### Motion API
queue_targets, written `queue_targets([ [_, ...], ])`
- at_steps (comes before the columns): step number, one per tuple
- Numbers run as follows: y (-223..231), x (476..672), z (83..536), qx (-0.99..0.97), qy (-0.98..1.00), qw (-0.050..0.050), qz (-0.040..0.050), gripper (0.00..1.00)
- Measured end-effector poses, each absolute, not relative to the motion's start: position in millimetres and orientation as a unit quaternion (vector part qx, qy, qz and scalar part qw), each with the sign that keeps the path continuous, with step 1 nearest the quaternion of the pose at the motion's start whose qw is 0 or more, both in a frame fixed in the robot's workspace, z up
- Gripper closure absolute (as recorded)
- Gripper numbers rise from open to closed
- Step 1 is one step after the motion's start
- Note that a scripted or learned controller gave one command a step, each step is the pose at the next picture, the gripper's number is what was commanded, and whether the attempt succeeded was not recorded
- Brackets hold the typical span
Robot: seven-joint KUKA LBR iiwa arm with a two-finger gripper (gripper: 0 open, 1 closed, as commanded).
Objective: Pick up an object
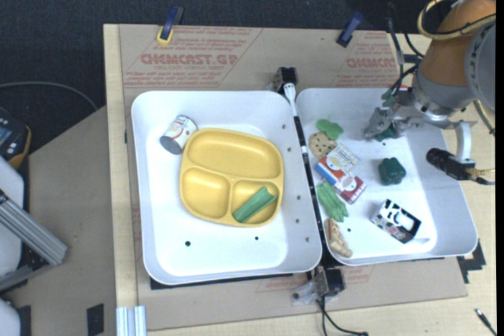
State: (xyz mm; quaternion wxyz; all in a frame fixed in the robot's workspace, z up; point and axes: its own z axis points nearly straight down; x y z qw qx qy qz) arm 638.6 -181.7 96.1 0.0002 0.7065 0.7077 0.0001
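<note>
My worry starts with the right bin (441, 236): its items crowd the left wall, so a descent could nudge neighbours. The pincer (383, 127) hovers near the back; I cannot tell its opening or load. The nearest candidate, a dark green object (391, 170), could roll away.

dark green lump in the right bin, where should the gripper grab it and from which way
Probably from straight above, fingers closing across the middle of the dark green lump. It is small, compact and roundish, and lies apart from the other items on bare floor of the right bin, so both fingers have room. The gripper hangs nearby.
</note>
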Motion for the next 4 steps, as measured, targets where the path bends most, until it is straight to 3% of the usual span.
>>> queue_targets([
  [2,-169.8,647.6,213.3,0.706,0.708,0.004,0.0019,1.0],
  [3,-169.8,648.6,226.3,0.707,0.708,0.003,0.0013,1.0],
  [4,-138.0,612.1,236.1,0.706,0.708,-0.002,-0.0005,1.0],
])
